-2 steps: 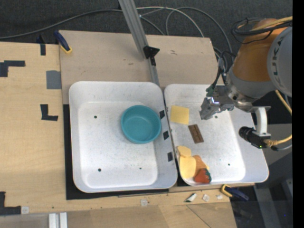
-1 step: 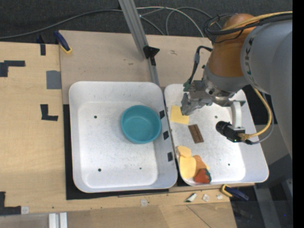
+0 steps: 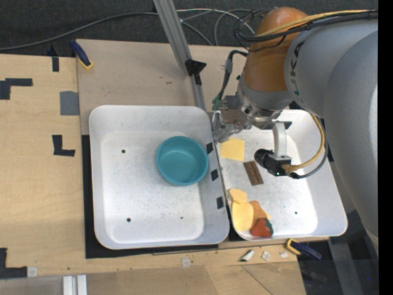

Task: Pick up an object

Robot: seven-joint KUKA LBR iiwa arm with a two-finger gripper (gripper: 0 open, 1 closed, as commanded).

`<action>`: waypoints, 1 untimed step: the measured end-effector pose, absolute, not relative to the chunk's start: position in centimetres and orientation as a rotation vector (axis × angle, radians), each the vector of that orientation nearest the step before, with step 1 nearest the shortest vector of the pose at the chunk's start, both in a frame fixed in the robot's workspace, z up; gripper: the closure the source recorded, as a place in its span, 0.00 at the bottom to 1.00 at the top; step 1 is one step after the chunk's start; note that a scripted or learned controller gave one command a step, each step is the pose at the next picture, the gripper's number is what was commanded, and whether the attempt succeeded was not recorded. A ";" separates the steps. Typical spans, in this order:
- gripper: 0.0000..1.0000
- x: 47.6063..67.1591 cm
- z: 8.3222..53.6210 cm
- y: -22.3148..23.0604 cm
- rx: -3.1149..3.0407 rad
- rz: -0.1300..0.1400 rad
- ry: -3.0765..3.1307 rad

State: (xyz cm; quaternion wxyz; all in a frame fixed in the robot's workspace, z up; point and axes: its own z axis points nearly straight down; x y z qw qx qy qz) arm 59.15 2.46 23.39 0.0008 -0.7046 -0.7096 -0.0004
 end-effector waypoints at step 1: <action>1.00 61.8 22.4 8.0 -2.212 0.000 -2.228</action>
